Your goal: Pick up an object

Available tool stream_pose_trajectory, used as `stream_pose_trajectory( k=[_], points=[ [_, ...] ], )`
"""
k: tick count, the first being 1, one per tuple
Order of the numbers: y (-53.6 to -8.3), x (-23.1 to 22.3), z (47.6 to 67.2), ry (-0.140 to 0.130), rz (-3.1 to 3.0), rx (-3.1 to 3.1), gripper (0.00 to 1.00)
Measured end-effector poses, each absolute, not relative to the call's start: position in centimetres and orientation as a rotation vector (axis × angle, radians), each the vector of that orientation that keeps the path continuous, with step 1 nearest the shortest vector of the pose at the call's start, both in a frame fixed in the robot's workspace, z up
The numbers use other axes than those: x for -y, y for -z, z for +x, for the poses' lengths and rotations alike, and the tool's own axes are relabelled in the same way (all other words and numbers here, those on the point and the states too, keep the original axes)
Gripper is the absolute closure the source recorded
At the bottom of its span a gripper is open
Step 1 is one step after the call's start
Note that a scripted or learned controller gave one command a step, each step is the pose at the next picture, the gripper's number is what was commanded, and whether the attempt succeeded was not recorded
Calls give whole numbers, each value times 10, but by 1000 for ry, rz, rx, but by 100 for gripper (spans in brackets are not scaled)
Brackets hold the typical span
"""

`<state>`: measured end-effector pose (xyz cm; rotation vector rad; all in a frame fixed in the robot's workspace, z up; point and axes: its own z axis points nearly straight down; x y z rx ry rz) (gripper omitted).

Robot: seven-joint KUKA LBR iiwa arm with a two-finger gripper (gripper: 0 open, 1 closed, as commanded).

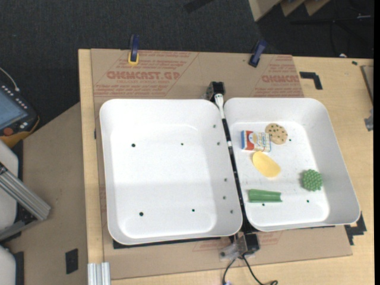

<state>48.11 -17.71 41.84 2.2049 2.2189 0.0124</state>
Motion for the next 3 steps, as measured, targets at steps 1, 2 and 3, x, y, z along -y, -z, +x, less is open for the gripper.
stream_pose_trajectory(
  k=[1,2,3],
  points=[
    [-308,162,479,7,2228,-2229,100],
    [-387,43,481,-15,2201,-2234,100],
    [-329,50,479,7,2227,-2224,100]
  ],
)
